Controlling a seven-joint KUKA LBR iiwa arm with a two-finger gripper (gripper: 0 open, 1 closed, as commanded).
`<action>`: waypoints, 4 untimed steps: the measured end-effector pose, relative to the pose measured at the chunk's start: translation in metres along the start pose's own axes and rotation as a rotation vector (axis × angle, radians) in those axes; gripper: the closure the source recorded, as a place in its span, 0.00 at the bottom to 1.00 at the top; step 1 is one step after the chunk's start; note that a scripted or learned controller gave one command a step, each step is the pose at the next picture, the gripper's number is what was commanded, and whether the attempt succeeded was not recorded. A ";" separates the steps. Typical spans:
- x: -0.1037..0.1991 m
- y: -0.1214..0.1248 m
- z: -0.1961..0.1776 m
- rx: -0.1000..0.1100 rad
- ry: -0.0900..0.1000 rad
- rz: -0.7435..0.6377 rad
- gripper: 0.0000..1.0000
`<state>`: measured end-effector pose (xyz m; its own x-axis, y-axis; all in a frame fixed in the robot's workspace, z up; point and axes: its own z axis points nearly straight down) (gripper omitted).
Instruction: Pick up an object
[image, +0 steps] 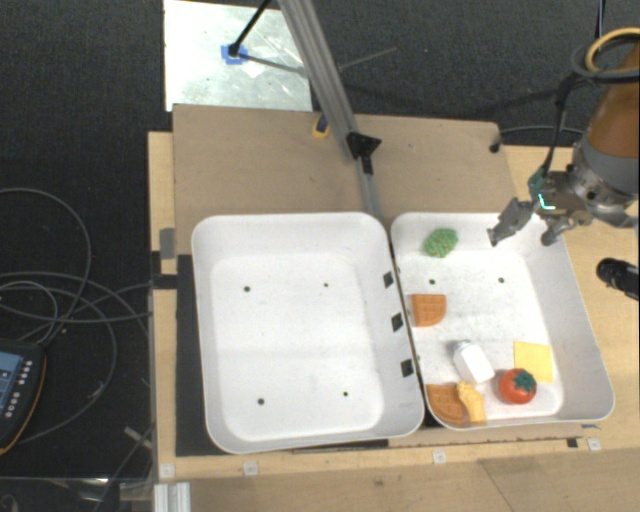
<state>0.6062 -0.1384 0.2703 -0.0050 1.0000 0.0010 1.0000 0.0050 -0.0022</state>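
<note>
My gripper (528, 228) hangs over the far right corner of the right bin (570, 300), open, its two fingers spread with nothing between them. In that bin lie a green leafy piece (440, 241) at the far left, an orange waffle-like piece (428, 309) by the left wall, a white cylinder (473, 361), a yellow block (534, 358), a red tomato (517, 385) and an orange-brown piece (450, 402) with a small yellow one (472, 402) at the near edge. The green piece is left of the gripper, apart from it.
The left bin (295, 330) stands beside the right one, with black clips (396, 320) along the shared wall. A grey pole (330, 85) slants across the back. Cables (60, 290) lie on the floor at left.
</note>
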 end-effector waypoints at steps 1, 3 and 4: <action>0.000 0.001 -0.002 -0.004 -0.001 0.000 0.00; -0.005 0.001 0.121 0.002 0.000 0.004 0.00; -0.004 0.001 0.173 0.001 0.000 0.004 0.00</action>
<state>0.6065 -0.1426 0.0972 -0.0011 1.0000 0.0010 1.0000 0.0012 -0.0035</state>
